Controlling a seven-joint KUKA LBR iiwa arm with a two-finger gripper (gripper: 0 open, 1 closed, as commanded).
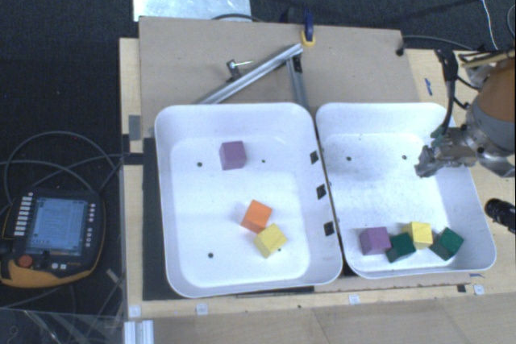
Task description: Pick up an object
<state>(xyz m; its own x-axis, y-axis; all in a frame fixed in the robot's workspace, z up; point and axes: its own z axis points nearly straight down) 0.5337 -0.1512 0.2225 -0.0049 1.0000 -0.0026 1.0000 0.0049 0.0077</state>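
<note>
Four blocks [409, 241] along right bin's [379, 123] near wall.

Tool [427, 163] low, wrist bent left.

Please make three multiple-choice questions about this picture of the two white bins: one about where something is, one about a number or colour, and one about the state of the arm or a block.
1. Where is the orange block?
A. In the left bin
B. In the right bin
C. On the brown board behind the bins

2. How many blocks lie in the right bin?
A. Two
B. Four
C. Six

3. What is the gripper doing?
A. Carrying the purple block of the left bin
B. Pressing down on the yellow block of the left bin
C. Over the right bin's far right side, away from every block

Answers:
1 A: it lies beside the yellow block in the left bin.
2 B: one purple, two dark green and one yellow block lie in a row near the front wall.
3 C: nothing shows at its tip, and the blocks lie well in front of it.
</note>
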